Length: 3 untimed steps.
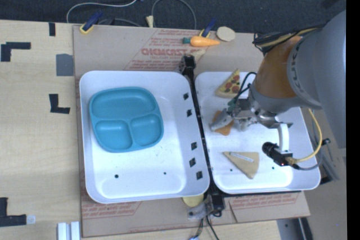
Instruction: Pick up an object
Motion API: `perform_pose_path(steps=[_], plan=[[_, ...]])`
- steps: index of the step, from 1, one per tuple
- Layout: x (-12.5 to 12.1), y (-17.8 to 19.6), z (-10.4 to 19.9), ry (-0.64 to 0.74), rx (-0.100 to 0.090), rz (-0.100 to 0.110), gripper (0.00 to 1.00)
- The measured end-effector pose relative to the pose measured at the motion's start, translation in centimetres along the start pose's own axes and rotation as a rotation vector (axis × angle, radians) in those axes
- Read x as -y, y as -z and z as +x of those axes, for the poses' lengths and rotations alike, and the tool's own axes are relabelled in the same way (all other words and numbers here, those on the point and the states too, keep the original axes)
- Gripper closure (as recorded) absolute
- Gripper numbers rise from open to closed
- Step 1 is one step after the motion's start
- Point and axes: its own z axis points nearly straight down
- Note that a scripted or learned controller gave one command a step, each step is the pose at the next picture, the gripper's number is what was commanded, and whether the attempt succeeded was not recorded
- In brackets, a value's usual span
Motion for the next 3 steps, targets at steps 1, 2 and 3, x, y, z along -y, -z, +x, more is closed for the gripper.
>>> perform_pose_path(steps=[1, 2, 3], plan=[[-2.0, -1.4, 0.9, 0.000, 0.002, -0.001, 0.00], [-2.2, -0.1, 0.9, 0.000, 0.004, -0.010, 1.00], [2.0, 5.3, -8.3, -0.010, 0.006, -0.004, 1.00]])
